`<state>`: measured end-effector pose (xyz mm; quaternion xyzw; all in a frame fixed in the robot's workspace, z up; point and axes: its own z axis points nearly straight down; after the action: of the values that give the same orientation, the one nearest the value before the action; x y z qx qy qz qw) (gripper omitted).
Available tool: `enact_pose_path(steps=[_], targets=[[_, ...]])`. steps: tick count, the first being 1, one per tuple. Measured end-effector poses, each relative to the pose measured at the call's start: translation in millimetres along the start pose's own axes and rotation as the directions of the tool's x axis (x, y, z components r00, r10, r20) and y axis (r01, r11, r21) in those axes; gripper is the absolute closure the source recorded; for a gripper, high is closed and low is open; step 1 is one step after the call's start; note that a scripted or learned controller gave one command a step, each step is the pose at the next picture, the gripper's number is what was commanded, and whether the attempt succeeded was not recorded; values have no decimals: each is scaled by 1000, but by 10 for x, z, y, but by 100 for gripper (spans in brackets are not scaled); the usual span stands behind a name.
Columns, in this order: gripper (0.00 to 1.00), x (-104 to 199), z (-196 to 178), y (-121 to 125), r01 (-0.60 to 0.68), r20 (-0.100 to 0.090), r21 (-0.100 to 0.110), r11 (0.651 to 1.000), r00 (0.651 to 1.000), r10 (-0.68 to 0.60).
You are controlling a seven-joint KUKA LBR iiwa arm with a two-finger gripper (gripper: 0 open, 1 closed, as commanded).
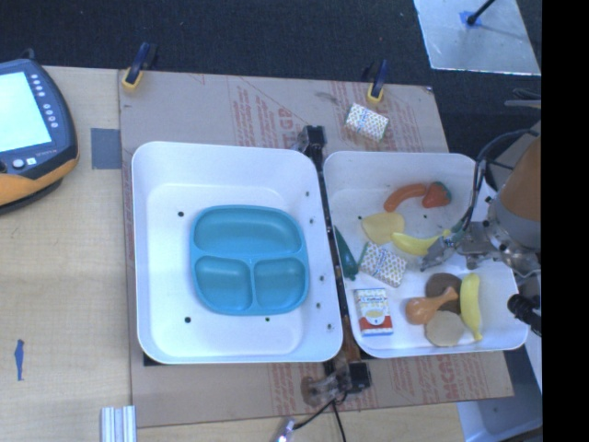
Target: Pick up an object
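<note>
Gripper (pixel 451 247) low over right bin (pixel 405 166), beside yellow banana (pixel 416 242), likely lining up a grab among 2 bananas; fingers' state cannot tell, nothing visibly held.

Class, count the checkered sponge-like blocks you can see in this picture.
2. One checkered block lies on the cardboard behind the right bin; the other checkered block lies inside it. The arm may hide more.

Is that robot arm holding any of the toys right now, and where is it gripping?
It cannot be told. The gripper is low in the right bin, beside a yellow toy, but no object is clearly in its grasp.
</note>
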<state>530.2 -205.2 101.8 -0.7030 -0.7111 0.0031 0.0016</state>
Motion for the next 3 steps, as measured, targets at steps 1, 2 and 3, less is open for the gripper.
enact_pose_path(steps=[1, 2, 3], targets=[[0, 270, 95, 717, -3, -1, -3, 1000, 1000, 3], [0, 792, 88, 1271, -7, -3, -2, 1000, 1000, 7], [0, 988, 87, 1170, -6, -1, -3, 1000, 1000, 6]])
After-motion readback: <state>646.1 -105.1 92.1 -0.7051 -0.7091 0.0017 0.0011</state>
